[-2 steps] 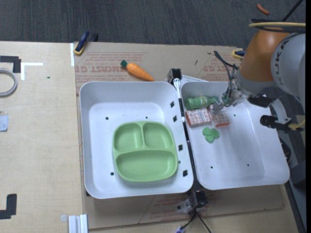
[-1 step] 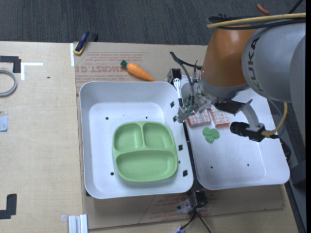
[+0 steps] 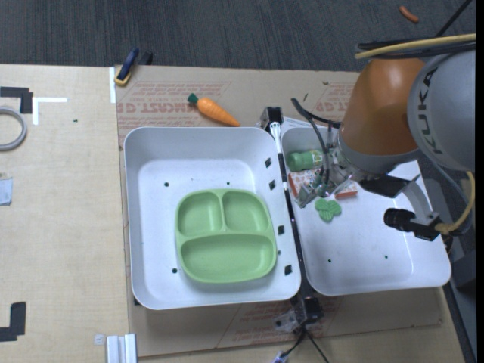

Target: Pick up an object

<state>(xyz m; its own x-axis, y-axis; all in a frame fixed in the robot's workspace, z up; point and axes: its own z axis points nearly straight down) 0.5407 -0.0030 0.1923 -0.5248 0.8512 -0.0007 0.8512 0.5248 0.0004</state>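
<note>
Two shallow white bins sit side by side on a cardboard-covered bench.

Left bin (image 3: 144, 203): holds one pale green divided plate (image 3: 225, 237) with three compartments, lying flat toward the near side of the bin, nothing in its sections.

Right bin (image 3: 378, 267): its contents are clustered at the far left corner. A green bottle-like item (image 3: 304, 159) lies on its side by the far wall. Just near of it is a red and white packet (image 3: 306, 181), partly covered by the gripper. A small green leafy piece (image 3: 328, 209) lies just near and right of the packet, on the bin floor, apart from the walls.

Arm: the grey arm with its orange band (image 3: 378, 116) reaches in from the right and hangs over the far part of the right bin. The gripper (image 3: 327, 180) is down among the clustered items, right beside the packet and just far of the leafy piece. From where I stand its tips are lost in clutter and cabling, so how they are set I cannot tell, and nothing is plainly held.

Outside the bins: a toy carrot (image 3: 214, 110) lies on the cardboard beyond the left bin's far edge. A blue and yellow item (image 3: 127, 66) lies farther left, at the cardboard's far corner. A roll of tape (image 3: 10, 129) sits at the left edge of the bench.
</note>
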